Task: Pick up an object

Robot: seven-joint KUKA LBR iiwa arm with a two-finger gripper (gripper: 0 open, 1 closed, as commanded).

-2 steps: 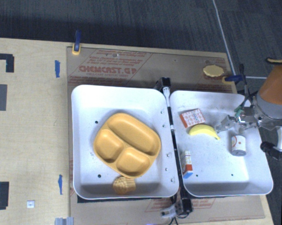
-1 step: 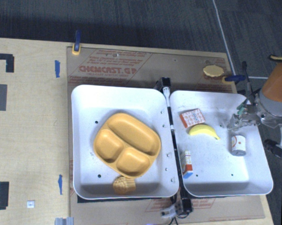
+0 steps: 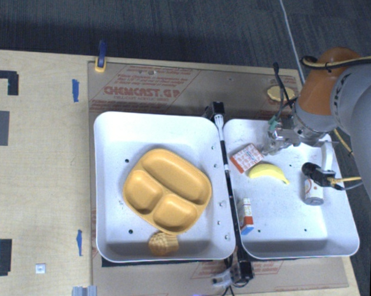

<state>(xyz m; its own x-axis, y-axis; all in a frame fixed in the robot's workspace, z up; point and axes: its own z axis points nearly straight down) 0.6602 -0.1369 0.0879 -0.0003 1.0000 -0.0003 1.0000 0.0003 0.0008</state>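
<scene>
Two shallow white plastic bins with rounded corners are set side by side on a cardboard-covered bench (image 3: 176, 82). In the left bin (image 3: 108, 171), a glossy yellow-orange moulded tray with three rounded compartments (image 3: 166, 189) is laid at a slant, and a small tan ridged object resembling a waffle or biscuit (image 3: 163, 243) is seen just beside its near edge. In the right bin (image 3: 329, 236), a smooth yellow curved banana (image 3: 268, 173) is placed near the middle; a small flat red-and-white printed packet (image 3: 246, 157) lies just beside it at the left, apparently touching its end. A narrow white box with red and blue ends (image 3: 247, 216) lies near the bin's left wall, and a small cylindrical can with a dark top (image 3: 314, 190) lies toward the right. The metallic two-finger gripper (image 3: 276, 140), below the grey arm with its orange band (image 3: 320, 89), is positioned over the far part of the right bin, just above the banana and the packet. Whether the jaws are parted or closed cannot be told, and nothing is seen between them.
</scene>
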